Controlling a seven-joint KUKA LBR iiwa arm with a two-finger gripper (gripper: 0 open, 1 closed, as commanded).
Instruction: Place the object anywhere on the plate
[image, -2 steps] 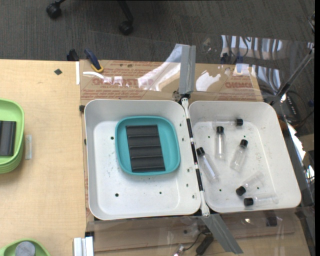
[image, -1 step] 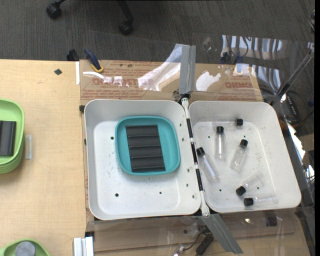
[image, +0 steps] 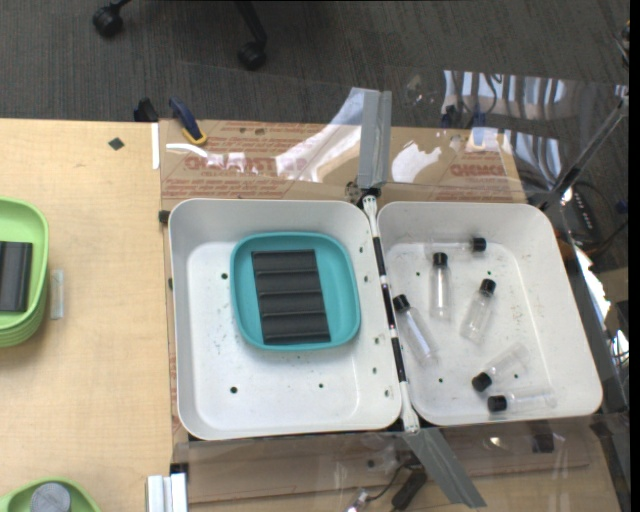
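Across the divide from the left bin (image: 200, 380) and its teal plate (image: 345, 300), the clear vials (image: 438, 285) lie scattered in the right bin (image: 540, 230), two in its near right corner, round enough to roll or slip; the pincer's state and position relative to them I cannot tell.

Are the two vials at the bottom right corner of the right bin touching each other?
Cannot tell. In the camera view the upper vial and the lower vial lie close, but their clear bodies blur into the white bin.
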